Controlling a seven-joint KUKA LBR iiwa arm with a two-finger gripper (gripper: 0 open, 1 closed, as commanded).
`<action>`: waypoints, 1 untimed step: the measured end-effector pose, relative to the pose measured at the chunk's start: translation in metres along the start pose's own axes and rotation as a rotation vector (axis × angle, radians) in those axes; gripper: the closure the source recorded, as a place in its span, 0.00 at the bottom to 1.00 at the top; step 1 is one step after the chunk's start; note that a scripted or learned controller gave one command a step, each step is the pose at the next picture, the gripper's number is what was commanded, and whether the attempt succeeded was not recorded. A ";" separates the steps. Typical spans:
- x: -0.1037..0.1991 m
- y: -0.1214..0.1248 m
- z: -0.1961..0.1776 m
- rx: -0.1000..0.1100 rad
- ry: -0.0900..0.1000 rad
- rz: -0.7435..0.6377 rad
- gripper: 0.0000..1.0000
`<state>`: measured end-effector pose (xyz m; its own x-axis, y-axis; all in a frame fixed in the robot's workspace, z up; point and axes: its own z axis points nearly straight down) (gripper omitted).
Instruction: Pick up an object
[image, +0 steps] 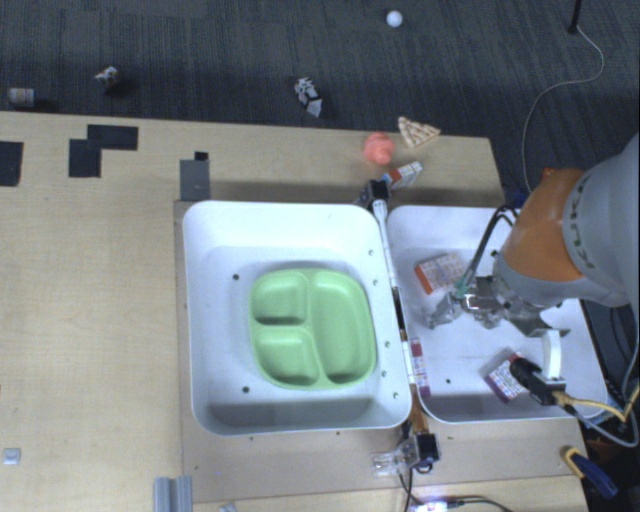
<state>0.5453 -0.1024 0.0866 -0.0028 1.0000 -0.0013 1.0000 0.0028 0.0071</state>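
- Two shallow white bins are seen side by side on the wooden bench: the left bin and the right bin.
- In the left bin one light-green plate lies flat; it is smooth, rounded at the corners and divided into three compartments, its long axis running roughly from upper left to lower right.
- In the right bin two small packets are counted. A red-and-white packet lies near the bin's upper left part, its long axis tilted slightly up to the right.
- A second, purple-and-white packet lies toward the lower right of that bin, with its long axis slanting down to the right, just beside a dark part of the arm's fittings.
- The grey arm with its orange band is seen over the right bin, and the gripper is low over the bin floor, between the two packets and just below the red-and-white one.
- How far the claw is spread cannot be told, and nothing can be made out in its grasp.
- On the bench behind the bins one pink ball and one tan, wedge-shaped item are placed near each other.
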 end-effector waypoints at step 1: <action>0.006 -0.056 -0.001 -0.004 -0.001 0.001 0.00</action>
<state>0.4897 -0.0964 0.0873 -0.0017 1.0000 -0.0023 0.9999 0.0017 0.0113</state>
